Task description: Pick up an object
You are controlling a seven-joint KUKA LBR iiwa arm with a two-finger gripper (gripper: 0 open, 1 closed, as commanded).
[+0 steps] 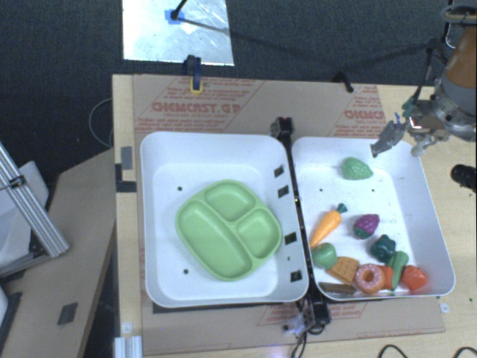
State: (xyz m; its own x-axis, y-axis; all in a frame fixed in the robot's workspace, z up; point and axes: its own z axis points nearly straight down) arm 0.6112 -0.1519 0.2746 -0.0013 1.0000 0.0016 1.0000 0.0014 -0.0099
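My gripper [406, 140] hangs over the far right part of the right bin [428, 200], its two fingers [387, 138] spread apart with nothing between them. A green leafy toy vegetable [357, 169] lies just below and left of it. Lower in the same bin lie an orange carrot [326, 226], a purple toy fruit [366, 224], a dark green piece [384, 247], a green round piece [323, 256], a waffle [345, 268], a pink doughnut [369, 277] and a red piece [414, 277].
The left bin [160, 200] holds a light green divided plate [227, 230]. A black clamp bar [294, 200] runs between the bins. A yellow and blue clamp [194, 74] sits at the bench's far edge. A metal frame [26, 207] stands at left.
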